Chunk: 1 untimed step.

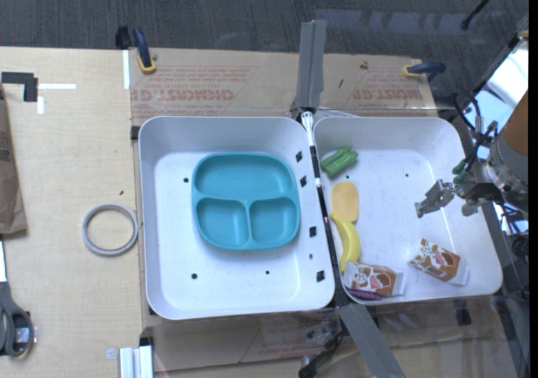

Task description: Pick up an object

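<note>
My gripper hangs over the right side of the right bin, with its fingers spread apart and nothing between them. Below it and slightly to the left lies a small orange and white packet on the bin floor. A second snack packet rests at the bin's front left corner. A yellow banana lies along the left wall, with a pale yellow oval piece just above it. A green object sits near the back left corner.
The left bin holds a teal divided plate. A grey tape ring lies on the bench left of the bins. Scissors sit at the front left edge. A grey divider post stands between the bins at the back.
</note>
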{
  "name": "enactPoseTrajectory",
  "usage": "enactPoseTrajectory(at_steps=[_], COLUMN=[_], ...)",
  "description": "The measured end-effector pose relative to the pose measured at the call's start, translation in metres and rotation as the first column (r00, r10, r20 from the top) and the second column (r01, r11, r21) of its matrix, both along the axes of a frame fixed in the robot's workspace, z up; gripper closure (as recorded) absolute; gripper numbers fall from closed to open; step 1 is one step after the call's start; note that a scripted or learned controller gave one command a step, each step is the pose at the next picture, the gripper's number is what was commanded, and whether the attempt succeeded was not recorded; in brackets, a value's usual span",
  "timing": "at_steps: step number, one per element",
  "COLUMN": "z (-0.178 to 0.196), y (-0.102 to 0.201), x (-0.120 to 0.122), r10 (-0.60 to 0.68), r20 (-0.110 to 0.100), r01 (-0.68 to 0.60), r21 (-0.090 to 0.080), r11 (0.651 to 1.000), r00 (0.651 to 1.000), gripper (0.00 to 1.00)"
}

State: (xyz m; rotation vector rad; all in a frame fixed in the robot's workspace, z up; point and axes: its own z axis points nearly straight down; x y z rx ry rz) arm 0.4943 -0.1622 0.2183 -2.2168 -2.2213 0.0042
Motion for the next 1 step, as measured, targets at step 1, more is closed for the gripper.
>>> enactPoseTrajectory(at_steps=[1], z=[0.0071], y=[-0.0006], x=[0.0006], r10=[-0.001], r20=[-0.003], r01=[0.001], r21=[0.0], r11=[1.0], r00=[1.0], gripper=[1.0])
